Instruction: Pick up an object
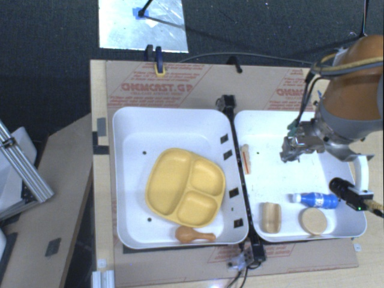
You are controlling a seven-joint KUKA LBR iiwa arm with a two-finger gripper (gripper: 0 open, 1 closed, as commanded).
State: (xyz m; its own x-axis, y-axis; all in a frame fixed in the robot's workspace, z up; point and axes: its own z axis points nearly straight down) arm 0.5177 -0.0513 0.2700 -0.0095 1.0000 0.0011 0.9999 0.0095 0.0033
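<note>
The pincer (pixel 287 155) is hanging over the upper middle of the right bin (pixel 264 182), with bare white floor beneath it. Whether it is released or clenched cannot be told from this slanted view, and nothing is showing in its grasp.

Working outward from it, a thin orange stick (pixel 245 159) is lying at about 9 o'clock, just beside the bin's left wall. A blue bottle with a white cap (pixel 315 200) is lying on its side at about 5 o'clock. Just below the bottle, further out on nearly the same bearing, a round tan disc (pixel 314 221) is sitting flat. A tan block (pixel 270 216) is resting between 6 and 7 o'clock, near the front wall and apart from the disc.

Further off, in the left bin (pixel 138 137), a yellow divided plate (pixel 186 188) is lying at roughly 8 o'clock. A tan drumstick-shaped piece (pixel 193 235) is touching its front edge. Both bins are sitting side by side on the bench (pixel 180 80).

By my reading, the arm is in the approach step, with no object picked yet. The blue bottle is looking like the nearest candidate. The next move would be calling for a shift toward 5 o'clock, a jaw line set across the bottle's narrow width, then a straight descent. The risk is the bottle rolling away.
</note>
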